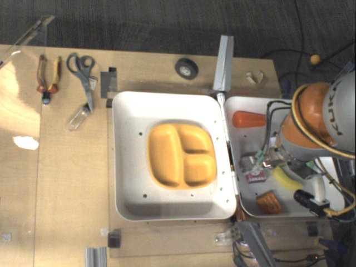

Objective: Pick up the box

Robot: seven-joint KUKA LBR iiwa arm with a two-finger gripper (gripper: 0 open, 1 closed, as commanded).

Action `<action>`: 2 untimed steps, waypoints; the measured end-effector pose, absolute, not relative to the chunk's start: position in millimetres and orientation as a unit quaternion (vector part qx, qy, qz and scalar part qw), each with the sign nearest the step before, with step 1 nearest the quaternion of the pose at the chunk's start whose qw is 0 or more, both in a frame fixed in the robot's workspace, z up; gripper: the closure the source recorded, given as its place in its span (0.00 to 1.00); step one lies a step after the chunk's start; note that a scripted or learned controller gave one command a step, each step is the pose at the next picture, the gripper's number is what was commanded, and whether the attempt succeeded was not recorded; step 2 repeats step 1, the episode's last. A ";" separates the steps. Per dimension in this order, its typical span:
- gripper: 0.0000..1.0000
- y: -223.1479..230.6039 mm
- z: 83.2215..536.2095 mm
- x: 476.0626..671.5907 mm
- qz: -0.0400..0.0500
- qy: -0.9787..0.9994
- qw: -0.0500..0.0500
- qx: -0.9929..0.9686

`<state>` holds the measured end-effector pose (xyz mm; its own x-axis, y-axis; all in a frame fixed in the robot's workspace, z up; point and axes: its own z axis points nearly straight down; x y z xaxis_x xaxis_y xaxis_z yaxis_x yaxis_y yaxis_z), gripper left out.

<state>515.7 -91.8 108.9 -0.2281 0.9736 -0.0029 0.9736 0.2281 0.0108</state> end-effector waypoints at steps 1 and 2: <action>1.00 -23.3 196.5 556.0 0.002 0.755 0.002 0.656; 1.00 -23.3 196.5 556.0 0.002 0.755 0.002 0.656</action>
